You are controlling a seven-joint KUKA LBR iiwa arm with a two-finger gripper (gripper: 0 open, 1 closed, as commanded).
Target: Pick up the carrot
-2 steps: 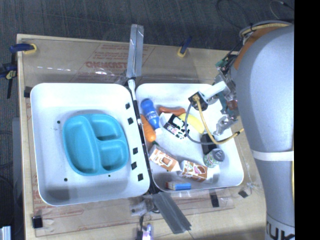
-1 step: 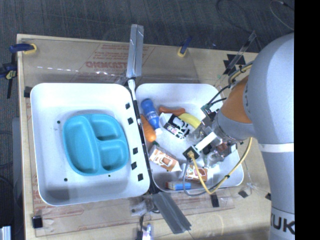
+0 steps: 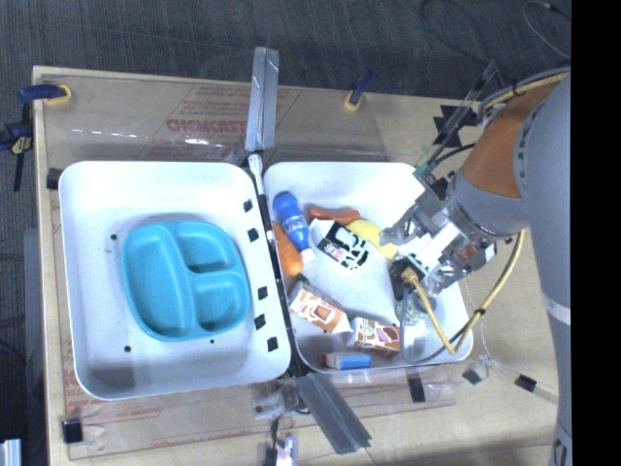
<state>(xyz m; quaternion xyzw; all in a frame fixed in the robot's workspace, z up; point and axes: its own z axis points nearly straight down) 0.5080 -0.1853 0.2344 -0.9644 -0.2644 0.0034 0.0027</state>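
Observation:
The carrot (image 3: 288, 251) is a short orange piece lying against the left wall of the right bin (image 3: 388, 175), just below a blue bottle (image 3: 290, 218). My gripper (image 3: 413, 316) hangs over the right side of the same bin, near its front right corner, well to the right of the carrot and apart from it. It points down beside a small snack packet (image 3: 376, 335). Nothing can be seen held in it.
The right bin also holds an orange-brown sausage-like piece (image 3: 335, 216), a white and black pack (image 3: 342, 246), a yellow toy (image 3: 370, 235), a brown snack packet (image 3: 317, 310) and a small blue and orange item (image 3: 346, 361). A teal divided tray (image 3: 186, 280) lies in the left bin (image 3: 87, 192).

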